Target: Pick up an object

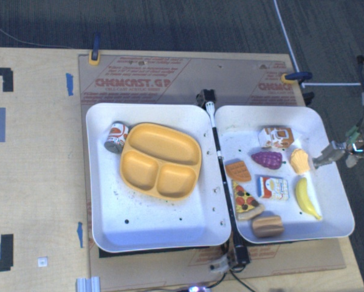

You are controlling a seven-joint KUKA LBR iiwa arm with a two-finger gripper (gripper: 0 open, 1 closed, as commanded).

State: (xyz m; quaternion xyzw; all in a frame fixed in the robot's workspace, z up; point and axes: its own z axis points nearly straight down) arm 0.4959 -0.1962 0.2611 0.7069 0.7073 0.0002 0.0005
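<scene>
Nearest you, low and to the left of the claw [320, 159]: hot-dog bun [267, 225], at the near wall of the right bin [343, 215], with the pizza slice [247, 202] touching its far-left corner. Crowded pair; a grasp here may nudge one into the other.

Banana [307, 198]: just below the claw, lying lengthwise near the right wall. Curved, likely to roll out of a pinch.

Juice carton [273, 187]: left of the banana, flat. Little height for you to grip.

Orange cracker [238, 171]: further left, flat.

Yellow wedge [299, 161]: just beside the claw tip, the likeliest pick. Whether the claw touches it you cannot tell, nor how wide the claw stands; nothing is seen held. A descent from here may push it sideways towards the grapes [267, 159].

Small carton [276, 137]: beyond the grapes, at the far side.

Left bin [103, 224], well away to the claw's left: yellow divided plate [160, 160] with a can [116, 137] touching its far-left rim. Long reach; plate too broad to pinch.
</scene>
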